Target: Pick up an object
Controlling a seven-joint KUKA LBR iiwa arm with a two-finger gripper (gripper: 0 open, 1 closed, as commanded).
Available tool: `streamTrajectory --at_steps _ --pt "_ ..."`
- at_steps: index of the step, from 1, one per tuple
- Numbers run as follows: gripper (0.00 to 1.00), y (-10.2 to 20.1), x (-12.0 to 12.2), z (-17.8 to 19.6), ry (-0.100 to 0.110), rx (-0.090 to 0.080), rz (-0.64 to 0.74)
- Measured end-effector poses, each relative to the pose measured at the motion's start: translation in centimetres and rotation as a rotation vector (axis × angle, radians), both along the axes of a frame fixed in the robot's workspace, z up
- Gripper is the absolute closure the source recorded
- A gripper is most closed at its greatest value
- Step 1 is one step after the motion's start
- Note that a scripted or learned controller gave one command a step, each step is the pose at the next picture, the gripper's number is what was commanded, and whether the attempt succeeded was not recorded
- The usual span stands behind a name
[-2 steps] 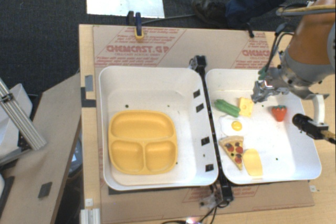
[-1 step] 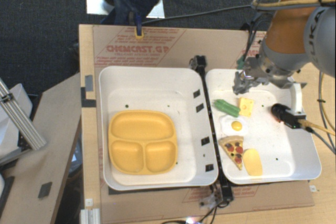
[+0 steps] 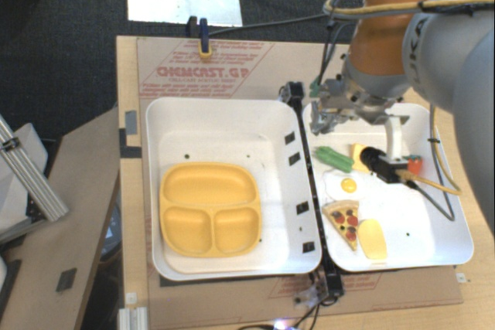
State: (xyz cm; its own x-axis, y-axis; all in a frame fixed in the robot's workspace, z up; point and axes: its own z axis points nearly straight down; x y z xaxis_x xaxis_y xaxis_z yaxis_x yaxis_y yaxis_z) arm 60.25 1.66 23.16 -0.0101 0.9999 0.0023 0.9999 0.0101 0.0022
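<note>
Caller: Gripper (image 3: 323,124) hanging over the back of the right-hand shallow white bin (image 3: 421,220), well beyond the flat plastic pizza slice (image 3: 345,217). Spread or pressed together? I cannot tell from this angle.

Analyst: Likeliest target is the long green plastic toy vegetable (image 3: 334,158). It lies beyond the pizza slice, past the small fried-egg toy (image 3: 349,185), just under the gripper. I'd judge it light, stiff and a bit slick, so pinch across its narrow middle, not end to end.

Caller: Room to work?

Analyst: Tight on one side. The ridge where the two bins meet (image 3: 307,166) runs just left of the pizza slice and close by the green piece. Right of the slice the bin floor is open. The pale yellow oblong block (image 3: 372,239) sits just beside the slice on its near side. Straight up looks the clean way out.
</note>
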Motion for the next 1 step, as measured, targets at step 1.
streamTrajectory --at_steps 1 --pt "1.00 5.46 2.24 0.46 -0.002 0.001 0.000"
